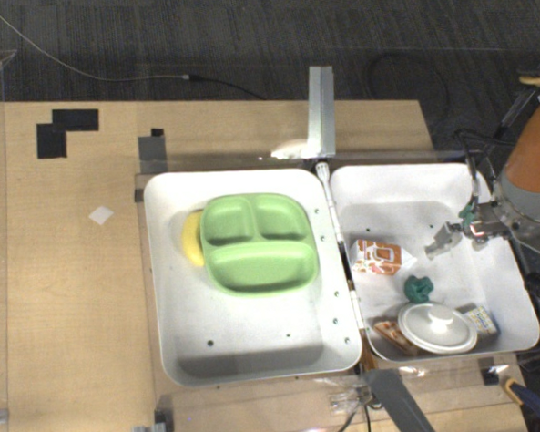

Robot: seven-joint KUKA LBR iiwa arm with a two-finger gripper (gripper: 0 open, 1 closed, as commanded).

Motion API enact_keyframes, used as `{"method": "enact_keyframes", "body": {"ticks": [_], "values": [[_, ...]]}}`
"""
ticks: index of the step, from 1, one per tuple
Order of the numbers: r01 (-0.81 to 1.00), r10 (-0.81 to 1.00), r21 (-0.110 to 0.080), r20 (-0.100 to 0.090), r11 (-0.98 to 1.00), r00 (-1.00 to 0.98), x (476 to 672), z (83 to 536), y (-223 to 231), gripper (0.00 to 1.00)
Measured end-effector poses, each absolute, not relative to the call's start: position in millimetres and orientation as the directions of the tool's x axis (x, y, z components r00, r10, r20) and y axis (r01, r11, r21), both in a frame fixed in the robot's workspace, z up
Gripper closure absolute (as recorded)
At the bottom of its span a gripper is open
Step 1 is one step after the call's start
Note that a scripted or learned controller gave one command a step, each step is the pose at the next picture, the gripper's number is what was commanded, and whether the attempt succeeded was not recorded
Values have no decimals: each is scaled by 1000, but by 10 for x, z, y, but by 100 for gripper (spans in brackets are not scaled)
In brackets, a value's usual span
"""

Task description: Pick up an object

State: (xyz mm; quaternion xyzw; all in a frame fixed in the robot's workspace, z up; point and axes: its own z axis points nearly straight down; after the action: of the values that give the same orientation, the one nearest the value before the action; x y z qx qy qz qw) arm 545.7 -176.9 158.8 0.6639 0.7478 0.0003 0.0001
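Several small items sit in the right bin (378, 190); the green toy (420, 289) lies at five o'clock of its centre, looking soft and light, best pinched across its middle. At three o'clock the gripper (445, 239) hovers, grasping nothing visible; whether it is open I cannot tell.

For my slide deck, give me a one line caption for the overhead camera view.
Gripper hovers over the right bin above a green toy and white lid; green tray fills the left bin.

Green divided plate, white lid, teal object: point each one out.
Green divided plate (256, 241): camera view, left bin, on the ridge between compartments.
White lid (438, 327): camera view, right bin, near its knob.
Teal object (420, 289): camera view, right bin, its middle.
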Motion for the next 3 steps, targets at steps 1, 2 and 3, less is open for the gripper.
{"method": "enact_keyframes", "body": {"ticks": [1, 2, 3], "values": [[952, 952, 9, -5, 305, -305, 5020, 884, -1298, 0], [941, 941, 9, -6, 339, -339, 5719, 874, -1483, 0], [807, 807, 6, -4, 590, -590, 6333, 865, -1072, 0]]}}
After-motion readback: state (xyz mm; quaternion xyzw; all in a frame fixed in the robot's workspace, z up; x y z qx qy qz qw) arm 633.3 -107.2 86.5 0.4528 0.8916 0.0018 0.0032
